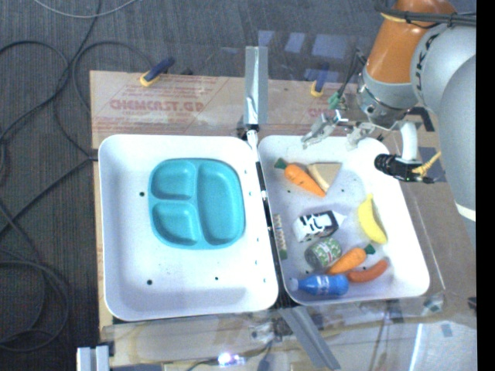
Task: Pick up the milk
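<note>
The milk (319,223) is a small black-and-white carton lying on its side in the middle of the right bin (414,246). My gripper (336,132) hangs over that bin's far edge, well behind the milk and apart from it. Its two fingers (315,134) are spread open with nothing between them.
Around the milk lie a carrot (304,178), a pale wedge (328,173), a banana (371,221), a green can (323,251), a second carrot (346,260), a red sausage (369,271) and a blue bottle (323,285). The left bin (124,269) holds a teal divided plate (197,202).
</note>
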Controlling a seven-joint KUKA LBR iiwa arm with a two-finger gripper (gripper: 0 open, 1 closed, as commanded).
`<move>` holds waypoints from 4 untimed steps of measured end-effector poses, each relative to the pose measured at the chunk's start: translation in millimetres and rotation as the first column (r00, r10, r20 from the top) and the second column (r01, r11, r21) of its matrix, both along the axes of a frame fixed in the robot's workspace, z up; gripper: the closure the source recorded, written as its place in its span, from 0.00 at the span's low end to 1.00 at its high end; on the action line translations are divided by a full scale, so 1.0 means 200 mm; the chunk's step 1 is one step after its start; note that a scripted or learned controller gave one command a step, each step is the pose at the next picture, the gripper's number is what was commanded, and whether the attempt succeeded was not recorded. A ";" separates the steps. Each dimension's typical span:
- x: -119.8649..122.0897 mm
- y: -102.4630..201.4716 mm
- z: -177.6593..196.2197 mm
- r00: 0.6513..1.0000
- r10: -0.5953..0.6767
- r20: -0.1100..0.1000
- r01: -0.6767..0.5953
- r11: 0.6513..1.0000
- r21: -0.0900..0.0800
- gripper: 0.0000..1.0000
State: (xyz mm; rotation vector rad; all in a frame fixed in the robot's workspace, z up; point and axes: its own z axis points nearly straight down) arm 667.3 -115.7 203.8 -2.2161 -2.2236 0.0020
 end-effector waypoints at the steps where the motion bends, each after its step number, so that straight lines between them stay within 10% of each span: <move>1: -0.36 -0.03 -0.25 0.993 -0.121 -0.001 0.121 0.993 -0.003 0.00; 3: -0.85 0.08 -0.57 0.999 -0.046 0.021 0.046 0.999 -0.006 0.00; 4: -0.85 0.08 -0.52 0.999 -0.045 0.023 0.045 0.999 -0.004 1.00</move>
